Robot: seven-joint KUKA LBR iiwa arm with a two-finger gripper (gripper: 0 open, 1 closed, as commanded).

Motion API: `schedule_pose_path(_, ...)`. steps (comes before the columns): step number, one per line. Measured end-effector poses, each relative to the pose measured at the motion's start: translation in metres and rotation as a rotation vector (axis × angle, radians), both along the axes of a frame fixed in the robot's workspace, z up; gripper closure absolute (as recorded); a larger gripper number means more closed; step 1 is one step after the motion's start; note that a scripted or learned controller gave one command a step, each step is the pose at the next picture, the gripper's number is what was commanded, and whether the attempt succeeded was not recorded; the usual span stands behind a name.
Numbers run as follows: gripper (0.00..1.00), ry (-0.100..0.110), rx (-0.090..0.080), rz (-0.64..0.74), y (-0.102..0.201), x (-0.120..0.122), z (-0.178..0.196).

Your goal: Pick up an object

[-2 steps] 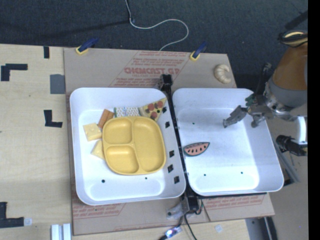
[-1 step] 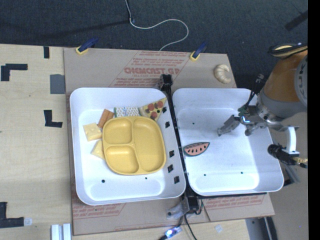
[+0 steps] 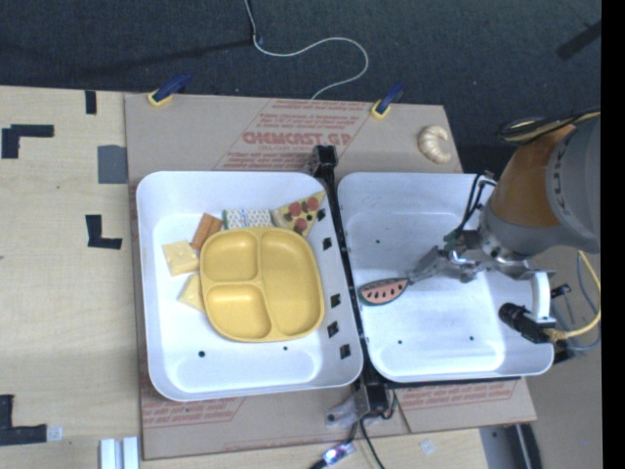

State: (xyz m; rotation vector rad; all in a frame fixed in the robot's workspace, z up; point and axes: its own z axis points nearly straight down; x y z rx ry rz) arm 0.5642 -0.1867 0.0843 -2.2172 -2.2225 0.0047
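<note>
A: Nearest the lens, at the bottom edge, what do you see?

B: Cardboard sheet [image 3: 283,135] under both bins, with its lower edge showing at the bottom, and a dark cable tangle just below the seam between the bins.

A: And the left bin [image 3: 161,262]?

B: A yellow divided plate [image 3: 262,283] sits in the middle of it, three compartments up. Tan and orange flat pieces [image 3: 182,257] poke out from under its left side, and a patterned slice [image 3: 301,211] lies at its upper right, near the divider.

A: Where is the watermelon slice [image 3: 384,290]?

B: In the right bin [image 3: 420,198], on the floor at its left side, close to the divider wall. Red face up, green rind along the lower edge.

A: And the claw?

B: The gripper [image 3: 422,269] reaches in from the right, low in the right bin, tips pointing left toward the slice. Its tip looks to touch the slice's right end. Whether the fingers are spread or closed I cannot tell; they read as one thin grey shape.

A: Anything outside the bins?

B: A small beige lump [image 3: 436,144] on the cardboard above the right bin, and two blue-and-yellow clamps [image 3: 170,89] at the sheet's top edge.
</note>
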Motion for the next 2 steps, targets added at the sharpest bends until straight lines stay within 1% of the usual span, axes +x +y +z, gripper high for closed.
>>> schedule_pose_path(1, 0.00, -0.004, -0.001, -0.001, 0.000, 0.001, 0.001)
schedule_pose_path(2, 1.00, -0.006, -0.001, -0.001, 0.000, 0.001, 0.011)
